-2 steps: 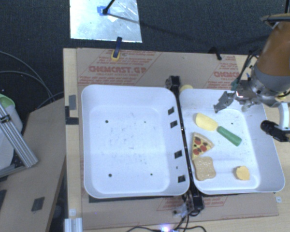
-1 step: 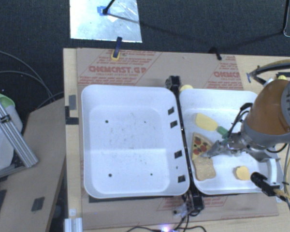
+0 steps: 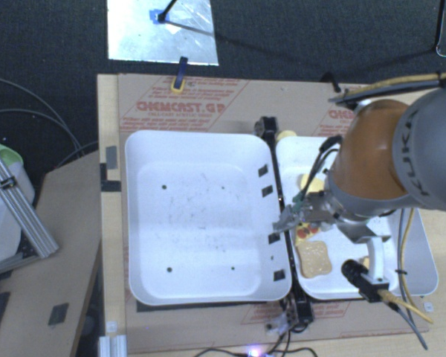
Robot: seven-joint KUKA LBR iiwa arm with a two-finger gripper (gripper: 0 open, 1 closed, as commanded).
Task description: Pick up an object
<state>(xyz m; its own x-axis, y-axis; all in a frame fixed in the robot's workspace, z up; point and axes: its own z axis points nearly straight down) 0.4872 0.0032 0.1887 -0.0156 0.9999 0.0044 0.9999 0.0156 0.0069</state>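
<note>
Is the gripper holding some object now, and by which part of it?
It cannot be told: the gripper is low in the right white bin, over small items.

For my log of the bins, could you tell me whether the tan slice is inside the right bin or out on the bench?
Inside: the tan slice lies flat on the right bin's floor, near its left wall.

Grey KUKA arm (image 3: pixel 431 147), bulky rounded housing, white lettering on side. Broad orange band (image 3: pixel 368 151) above wrist. Dark cables along wrist. Gripper (image 3: pixel 301 218) metallic, probably grey; detail blurred.
</note>
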